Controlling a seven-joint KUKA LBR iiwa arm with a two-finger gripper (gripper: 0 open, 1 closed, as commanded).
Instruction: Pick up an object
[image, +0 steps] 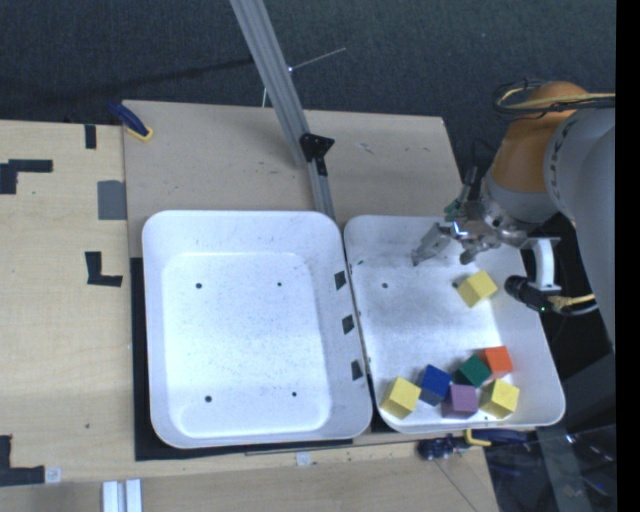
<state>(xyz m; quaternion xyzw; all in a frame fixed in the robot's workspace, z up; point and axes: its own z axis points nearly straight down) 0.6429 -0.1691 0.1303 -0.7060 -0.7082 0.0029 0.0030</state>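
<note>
In the right bin (400, 320), a yellow cube (477, 288) lies alone near the right wall. Several cubes cluster at the front: orange (497, 359), green (473, 371), blue (435, 382), purple (463, 398) and two yellow ones (402, 396) (503, 397). My gripper (443, 255) hangs over the bin's back part, just up and left of the lone yellow cube. It is open, its fingers spread with nothing between them.
The left bin (240, 330) sits beside the right one, with black clips along the shared wall. A slanted metal pole (285, 90) crosses the bench behind the bins. The grey arm (560, 170) comes in from the right.
</note>
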